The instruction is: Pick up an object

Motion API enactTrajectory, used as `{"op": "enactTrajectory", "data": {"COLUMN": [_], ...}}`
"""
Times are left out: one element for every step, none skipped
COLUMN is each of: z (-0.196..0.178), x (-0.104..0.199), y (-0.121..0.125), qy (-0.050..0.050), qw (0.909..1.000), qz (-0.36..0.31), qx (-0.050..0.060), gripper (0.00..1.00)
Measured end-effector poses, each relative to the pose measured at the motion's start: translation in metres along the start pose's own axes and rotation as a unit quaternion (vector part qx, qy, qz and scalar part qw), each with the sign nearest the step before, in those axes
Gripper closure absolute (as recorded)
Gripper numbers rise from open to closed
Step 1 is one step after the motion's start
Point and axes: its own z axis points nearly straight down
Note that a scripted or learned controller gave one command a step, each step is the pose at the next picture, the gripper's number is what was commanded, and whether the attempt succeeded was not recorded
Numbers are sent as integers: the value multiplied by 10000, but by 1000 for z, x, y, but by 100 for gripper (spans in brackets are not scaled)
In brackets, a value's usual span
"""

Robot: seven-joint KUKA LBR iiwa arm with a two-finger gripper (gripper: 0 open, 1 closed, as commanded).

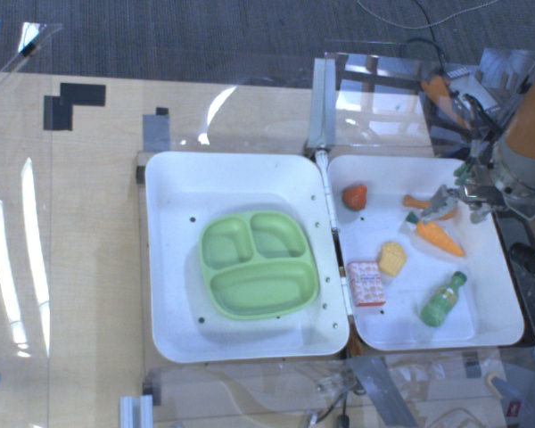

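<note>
Two bins sit side by side, and your target is in the right bin (pixel 508 328). The gripper (pixel 442 205) reaches in from the right edge and hangs low over that bin's upper middle. Its fingers look parted, with nothing visibly between them, though they are small and dark against the white, so treat that as a reading, not a certainty.

The carrot (pixel 440 237) lies just below and slightly right of the fingertips, very near them. Its long axis runs slanted, from upper left down to lower right, tapering toward the lower right end. Judging by that, you want the fingers closing across the narrow width, not along the length. A second, smaller orange piece (pixel 416 201) lies just left of the fingertips.

Other choices lie farther off: a red rounded tomato (pixel 355 196) near the dividing wall, a yellow ridged cookie (pixel 391 259), a flat pink printed packet (pixel 366 283) by the divider, and a green bottle (pixel 442 300) lying tilted near the lower right.

Everything looks like smooth moulded plastic, so round shapes may slip. The left bin (pixel 174 328) holds a pale green tray (pixel 259 264) with three compartments, well apart from the arm.
</note>
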Motion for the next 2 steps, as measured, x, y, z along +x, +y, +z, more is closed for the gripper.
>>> {"op": "enactTrajectory", "data": {"z": [100, 120], "x": [-44, -44], "y": [24, 33], "qy": [-1, -6], "qw": [9953, 9968], "qz": [-966, -796], "qx": [2, -24], "gripper": [0, 0]}}
